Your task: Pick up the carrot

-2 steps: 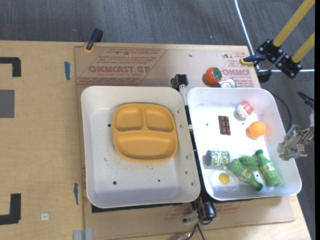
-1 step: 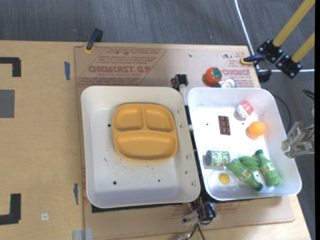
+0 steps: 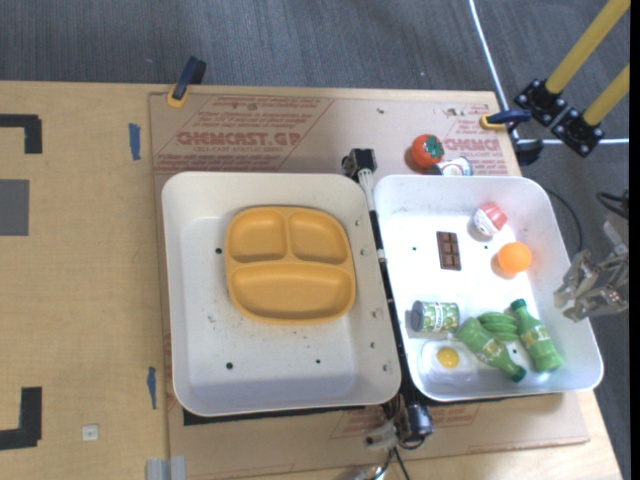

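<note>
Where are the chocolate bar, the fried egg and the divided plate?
chocolate bar [image 3: 450,251], camera view, middle of its brown top face.
fried egg [image 3: 448,358], camera view, on its yellow yolk.
divided plate [image 3: 290,290], camera view, floor of its largest compartment.

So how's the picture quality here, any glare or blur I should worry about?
Camera view: even, soft light; the right bin is bright white, close to washed out; the gripper at the right edge looks blurred; the orange plate and the toys stay sharp.
</note>
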Available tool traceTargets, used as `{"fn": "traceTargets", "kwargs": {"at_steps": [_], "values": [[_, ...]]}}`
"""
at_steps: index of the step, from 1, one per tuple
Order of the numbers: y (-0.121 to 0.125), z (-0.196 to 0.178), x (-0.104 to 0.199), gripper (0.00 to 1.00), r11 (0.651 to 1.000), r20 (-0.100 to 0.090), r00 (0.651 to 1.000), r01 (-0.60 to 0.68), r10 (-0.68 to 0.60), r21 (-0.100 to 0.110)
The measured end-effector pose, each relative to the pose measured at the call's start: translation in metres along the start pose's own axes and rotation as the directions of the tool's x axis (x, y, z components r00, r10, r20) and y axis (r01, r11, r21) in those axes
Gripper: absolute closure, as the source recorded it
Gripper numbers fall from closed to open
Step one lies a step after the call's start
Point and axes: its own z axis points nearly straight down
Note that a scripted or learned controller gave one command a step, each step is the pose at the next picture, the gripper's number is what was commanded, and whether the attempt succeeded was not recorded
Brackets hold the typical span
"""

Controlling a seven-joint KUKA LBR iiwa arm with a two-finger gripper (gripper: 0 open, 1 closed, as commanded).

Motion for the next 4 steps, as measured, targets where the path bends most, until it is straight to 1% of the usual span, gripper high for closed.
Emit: {"fn": "traceTargets", "kwargs": {"at_steps": [1,2,3,4], "values": [[0.000,0.002,0.000,1.00,0.979,0.001,0.979,0.204,-0.204,0.001],[-0.002,-0.009,-0.006,1.00,0.935,0.003,0.935,0.354,-0.354,0.003],[-0.001,-0.048,-0.002,1.00,0.850,0.002,0.850,0.526,-0.526,0.004],[0.003,-0.019,0.008,1.00,0.612,0.001,0.612,0.791,-0.791,-0.002]]}}
